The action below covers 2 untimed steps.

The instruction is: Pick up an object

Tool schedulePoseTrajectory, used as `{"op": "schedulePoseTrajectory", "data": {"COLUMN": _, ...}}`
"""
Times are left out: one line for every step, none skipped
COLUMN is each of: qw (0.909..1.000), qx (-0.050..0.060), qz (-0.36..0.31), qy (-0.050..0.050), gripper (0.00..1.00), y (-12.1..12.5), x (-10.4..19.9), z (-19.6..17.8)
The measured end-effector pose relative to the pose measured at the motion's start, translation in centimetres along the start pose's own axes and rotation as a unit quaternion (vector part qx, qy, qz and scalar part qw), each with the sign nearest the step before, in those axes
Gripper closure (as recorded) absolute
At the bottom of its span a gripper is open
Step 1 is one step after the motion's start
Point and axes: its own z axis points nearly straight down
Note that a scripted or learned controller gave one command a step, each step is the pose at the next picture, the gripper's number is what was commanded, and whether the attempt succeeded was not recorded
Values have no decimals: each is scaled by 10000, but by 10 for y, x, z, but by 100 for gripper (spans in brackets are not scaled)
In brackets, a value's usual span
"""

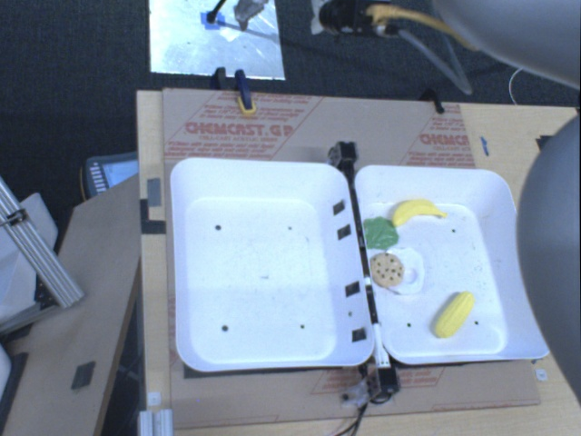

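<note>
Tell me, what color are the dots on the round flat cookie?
Dark brown dots on the tan round flat cookie, lying in the right white bin; the camera view shows it.

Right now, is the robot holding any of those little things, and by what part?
It cannot be told; no object is seen in a grip. The banana, corn cob, cookie and green leaf all lie in the right bin.

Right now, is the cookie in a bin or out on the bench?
In. The cookie lies in the right bin, near its left wall, below the green piece.
</note>
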Motion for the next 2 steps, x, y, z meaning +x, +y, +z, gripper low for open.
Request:
{"op": "schedulePoseTrajectory", "data": {"qw": 10000, "qx": -13, "qz": -16, "qy": 2, "gripper": 100, "y": 0, "x": 0, "z": -12}}
{"op": "schedulePoseTrajectory", "data": {"qw": 10000, "qx": 32, "qz": 39, "qy": -13, "gripper": 100, "y": -51, "x": -49, "z": 27}}
